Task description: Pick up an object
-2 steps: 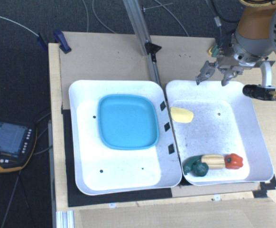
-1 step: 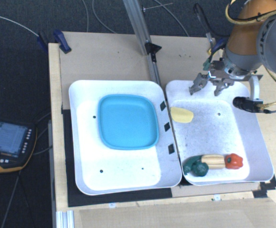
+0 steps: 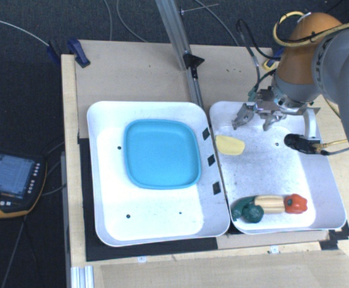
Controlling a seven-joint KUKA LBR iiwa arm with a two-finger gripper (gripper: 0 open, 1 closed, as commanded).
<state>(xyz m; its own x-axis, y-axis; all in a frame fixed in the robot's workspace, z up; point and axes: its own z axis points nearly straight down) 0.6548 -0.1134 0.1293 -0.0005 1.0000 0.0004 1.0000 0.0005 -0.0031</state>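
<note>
Three small objects lie in the right-hand shallow white bin. A pale yellow, rounded soft-looking lump sits against the bin's left edge, roughly midway along it. Along the near edge lies a tan wooden-looking cylinder, with a dark green rounded piece touching its left end and a red tomato-like piece touching its right end, so the three form one row. Any of these could serve as the thing to pick up; none is between the fingers.

The two-finger gripper hangs over the far left part of this bin, near its far edge, beyond the yellow lump and apart from it. Its two grey fingers are spread open, angled outward, with bare bin floor visible between them and nothing held. Above it rise the grey wrist and the orange band of the arm, reaching in from the right, with cables looping around it. A black stubby part with a yellow cable sticks out over the bin's right side.

The left-hand shallow white bin holds a light blue square plastic plate with rounded corners, set toward the bin's far right part. The two bins touch along their shared side. Both rest on the pale wooden bench.
</note>
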